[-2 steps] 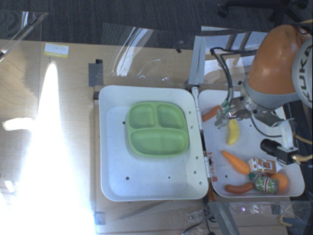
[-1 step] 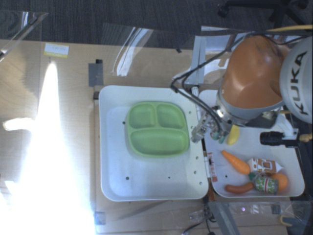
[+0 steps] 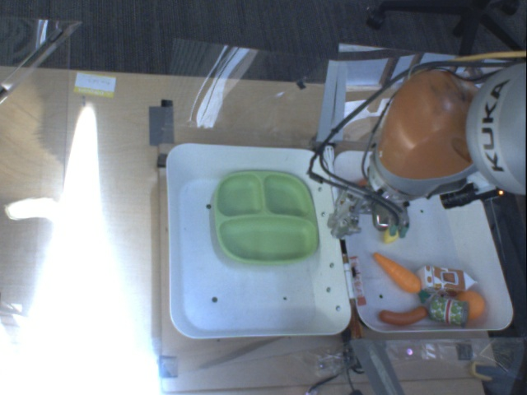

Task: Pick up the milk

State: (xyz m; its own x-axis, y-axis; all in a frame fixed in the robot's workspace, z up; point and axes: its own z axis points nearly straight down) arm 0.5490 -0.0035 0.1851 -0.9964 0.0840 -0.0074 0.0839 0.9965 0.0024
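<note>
**Gripper hanging over the right bin's upper left, milk lying near the bin's lower edge**

Gripper (image 3: pixel 362 218) first: it hangs at the end of the arm, over the upper left part of the right bin (image 3: pixel 486 257), close to the wall where the two bins meet. It reads as a tangle of grey metal parts, and the view is too blurred there to tell whether it is spread or pressed together. Nothing can be made out held in it. A small yellow and green object (image 3: pixel 390 234) lies just beside it, to its right, on the bin floor.

Above the gripper, the arm (image 3: pixel 494 130) enters from the right and bends downward, so its wide orange band (image 3: pixel 422 130) faces the camera as a large rounded dome. Black cables (image 3: pixel 346 130) loop from the band down toward the wrist.

Further out in the right bin, toward the lower edge, the toy food sits in a cluster. An orange carrot (image 3: pixel 396 272) lies at a slant, nearest the gripper but apart from it. The milk (image 3: pixel 445 280), a small white carton with a brown patch, lies on its side just right of the carton-side tip of the carrot. Just below the milk are a green and red patterned can (image 3: pixel 445 309) and, left of that, a reddish sausage (image 3: pixel 401 316). An orange piece (image 3: pixel 475 304) peeks out at the can's right.

The left bin (image 3: pixel 189 295) holds a green divided plate (image 3: pixel 265 217) with three compartments, lying flat in its upper half. Both bins rest on a pale wooden bench (image 3: pixel 123 179), which has a strong white glare down its left side.
</note>
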